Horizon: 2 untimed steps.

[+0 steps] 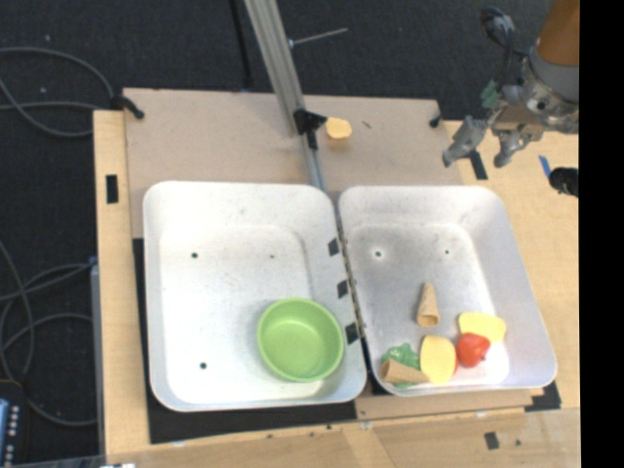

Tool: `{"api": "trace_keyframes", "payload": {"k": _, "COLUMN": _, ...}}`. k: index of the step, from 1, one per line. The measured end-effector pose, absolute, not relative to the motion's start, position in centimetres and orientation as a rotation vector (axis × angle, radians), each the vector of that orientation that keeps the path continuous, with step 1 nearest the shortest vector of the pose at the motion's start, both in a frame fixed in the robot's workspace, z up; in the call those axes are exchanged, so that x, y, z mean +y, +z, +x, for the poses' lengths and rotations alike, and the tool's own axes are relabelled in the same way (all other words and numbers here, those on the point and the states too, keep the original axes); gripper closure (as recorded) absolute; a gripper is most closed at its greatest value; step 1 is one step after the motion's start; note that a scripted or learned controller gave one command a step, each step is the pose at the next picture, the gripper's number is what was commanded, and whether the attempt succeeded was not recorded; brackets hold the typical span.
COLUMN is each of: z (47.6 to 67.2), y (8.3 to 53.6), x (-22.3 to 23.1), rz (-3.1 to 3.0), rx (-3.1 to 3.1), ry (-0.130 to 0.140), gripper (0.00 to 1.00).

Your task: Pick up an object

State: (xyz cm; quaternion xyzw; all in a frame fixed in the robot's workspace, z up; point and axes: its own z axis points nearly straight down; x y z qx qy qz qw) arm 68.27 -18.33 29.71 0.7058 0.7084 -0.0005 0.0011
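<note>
Top right, above bench: gripper (490,144), fingers spread apart, nothing between them, hanging past far edge of right bin (507,224)
Arm: grey wrist, orange band (558,22) at upper right corner
Right bin, near corner: cluster of small objects, well apart from gripper
- tan cone (427,305), standing alone toward bin middle
- yellow block (484,326), touching red piece (472,349)
- yellow oval piece (439,359), just beside red piece
- green leafy piece (402,355) over second tan cone (398,370), against near wall
Left bin (195,222): green bowl (300,338), upright, near right corner
Bench, beyond bins: small yellow lump (338,129) just beside foot of slanted metal post (276,47)
Floor, left: black cables (39,86) on dark carpet
</note>
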Motion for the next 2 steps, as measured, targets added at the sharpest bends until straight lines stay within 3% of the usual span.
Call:
{"api": "trace_keyframes", "payload": {"k": 1, "z": 68.2, "y": 29.7, "x": -18.4, "rz": 2.215, "rx": 2.223, "ry": -0.005, "gripper": 0.0}}
{"api": "trace_keyframes", "payload": {"k": 2, "z": 68.8, "y": 23.9, "x": -19.1, "rz": 2.221, "rx": 2.221, "ry": -0.008, "gripper": 0.0}}
